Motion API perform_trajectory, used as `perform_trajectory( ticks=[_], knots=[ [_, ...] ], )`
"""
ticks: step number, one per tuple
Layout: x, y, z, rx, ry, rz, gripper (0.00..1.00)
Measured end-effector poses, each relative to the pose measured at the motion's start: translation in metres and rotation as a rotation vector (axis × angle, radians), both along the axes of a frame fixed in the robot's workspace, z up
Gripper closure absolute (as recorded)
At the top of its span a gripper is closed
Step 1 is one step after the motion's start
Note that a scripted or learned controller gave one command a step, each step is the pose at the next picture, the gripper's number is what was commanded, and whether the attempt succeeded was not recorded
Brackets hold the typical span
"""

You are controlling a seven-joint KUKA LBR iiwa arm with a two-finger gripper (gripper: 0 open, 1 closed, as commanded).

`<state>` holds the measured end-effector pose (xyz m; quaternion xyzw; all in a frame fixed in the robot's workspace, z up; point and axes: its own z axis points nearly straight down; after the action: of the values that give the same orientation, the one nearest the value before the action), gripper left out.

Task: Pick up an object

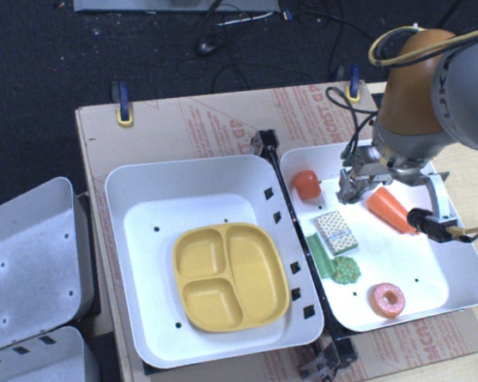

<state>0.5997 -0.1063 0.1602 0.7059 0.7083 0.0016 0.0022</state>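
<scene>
The right bin (458,282) holds several small objects. A red-orange ball (307,184) lies near its far left corner. An orange carrot-shaped piece (389,209) lies tilted just right of my gripper (351,189). A checkered grey block (336,231) rests on a green strip (319,252), with a green broccoli piece (346,269) below it. A pink donut (387,299) sits near the front wall. My gripper hangs low over the bin's far part, between the ball and the carrot piece, with nothing seen between its fingers.
The left bin (141,241) holds a yellow three-compartment plate (230,275). A black divider (290,214) with clips runs between the bins. The grey arm with its orange band (421,90) reaches in from the right over the right bin's far edge. Another white tray (22,256) lies at the far left.
</scene>
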Motion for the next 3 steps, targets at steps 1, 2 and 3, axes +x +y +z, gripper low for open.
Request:
perform_trajectory(
  ticks=[1,2,3],
  knots=[
    [0.001,0.000,0.054,0.000,-0.001,0.000,1.00],
    [-0.013,0.058,0.055,0.004,0.007,0.004,1.00],
    [-0.039,0.108,0.048,0.003,0.009,0.003,1.00]
  ],
)
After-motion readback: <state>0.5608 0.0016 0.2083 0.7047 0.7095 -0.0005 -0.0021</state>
